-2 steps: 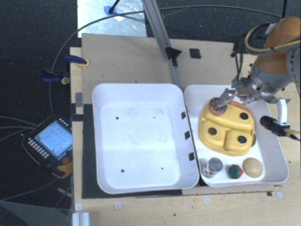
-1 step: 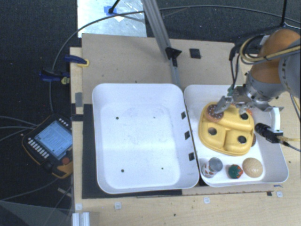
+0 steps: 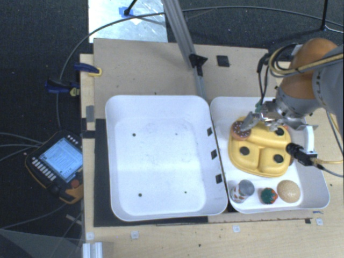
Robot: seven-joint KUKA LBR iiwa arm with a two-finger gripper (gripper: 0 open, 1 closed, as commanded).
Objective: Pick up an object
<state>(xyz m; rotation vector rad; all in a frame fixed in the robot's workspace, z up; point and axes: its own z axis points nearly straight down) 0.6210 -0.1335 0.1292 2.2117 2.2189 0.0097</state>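
I have the arm reaching in from the right and down into the right bin, with the gripper low over the far edge of the big yellow moulded piece. Its tips sit by a small pink ringed thing at that piece's upper left corner, touching or nearly so. I cannot tell from this slant whether the jaws are apart or closed, and I see nothing clearly between them, so I do not count anything as held.

I judge this to be the reach-and-close step, with no lift yet. The candidates all lie in the right bin: the yellow piece in the middle, and along the near wall a small grey-capped object, a green and red ball and a tan egg-shaped object. The left bin is beside it.

Next I want a firm close on whatever is under the tips, then a straight lift, watching that the yellow piece does not drag or tip with it
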